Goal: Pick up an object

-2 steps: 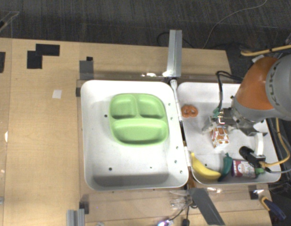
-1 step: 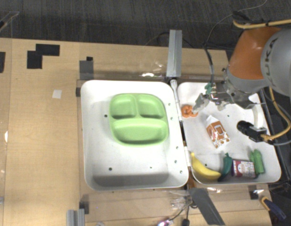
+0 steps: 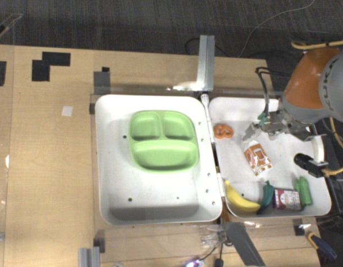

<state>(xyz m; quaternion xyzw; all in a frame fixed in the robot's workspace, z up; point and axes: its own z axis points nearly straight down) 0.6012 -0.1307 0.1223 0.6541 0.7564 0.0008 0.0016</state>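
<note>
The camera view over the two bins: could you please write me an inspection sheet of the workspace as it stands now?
Surface: wooden bench bearing a left bin and a right bin, side by side.
Job's things: in the right bin, an orange toy at its left wall, a white-and-brown packet mid-bin, a banana in the near left corner, a dark can and green items along the near wall.
Clutter: green divided plate in the left bin.
Grippers: gripper low over the right bin, above the packet; nothing seen between its fingers.
Cables: black cable along the arm; thin cord on the floor.
Surroundings: dark carpet; black marks on the bench.
</note>
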